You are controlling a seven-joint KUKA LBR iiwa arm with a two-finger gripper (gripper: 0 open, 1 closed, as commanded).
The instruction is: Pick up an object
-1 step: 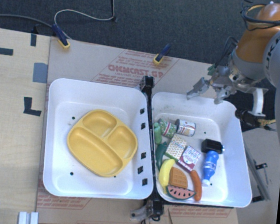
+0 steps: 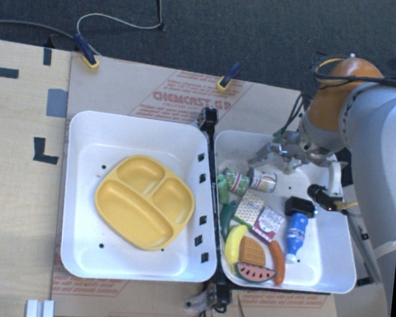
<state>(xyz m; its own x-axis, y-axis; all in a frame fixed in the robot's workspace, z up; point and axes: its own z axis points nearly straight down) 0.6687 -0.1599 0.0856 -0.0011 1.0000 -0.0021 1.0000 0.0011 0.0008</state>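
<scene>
Here, two white bins side by side on the tabletop (image 2: 10, 190). Left bin (image 2: 74, 247), centre of frame: one yellow divided plate (image 2: 145, 201). Right bin (image 2: 338, 266), lower right: one small bottle (image 2: 246, 180), one blue tube (image 2: 295, 236), one banana (image 2: 234, 243), one toast slice (image 2: 252, 251), one watermelon slice (image 2: 254, 273), one sausage (image 2: 278, 261), two small packets. Above the bin's upper part, one hand (image 2: 278, 155); cannot tell whether released or clenched.
</scene>
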